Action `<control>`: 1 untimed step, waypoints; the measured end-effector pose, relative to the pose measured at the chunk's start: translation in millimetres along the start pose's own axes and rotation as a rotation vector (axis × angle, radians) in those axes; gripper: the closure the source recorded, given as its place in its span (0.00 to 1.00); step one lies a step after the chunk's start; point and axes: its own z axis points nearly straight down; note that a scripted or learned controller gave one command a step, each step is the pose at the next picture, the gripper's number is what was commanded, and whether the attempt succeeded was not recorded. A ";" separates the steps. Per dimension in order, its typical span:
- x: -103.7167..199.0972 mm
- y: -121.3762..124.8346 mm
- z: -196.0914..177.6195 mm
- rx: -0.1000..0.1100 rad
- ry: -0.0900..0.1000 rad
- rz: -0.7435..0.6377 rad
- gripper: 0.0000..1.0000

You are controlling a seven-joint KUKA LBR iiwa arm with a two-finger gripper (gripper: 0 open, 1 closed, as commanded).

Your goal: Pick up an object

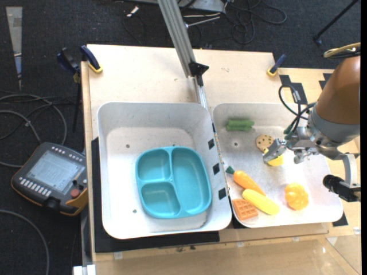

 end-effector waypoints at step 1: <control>10.8 -3.9 53.2 0.000 0.001 -0.002 0.00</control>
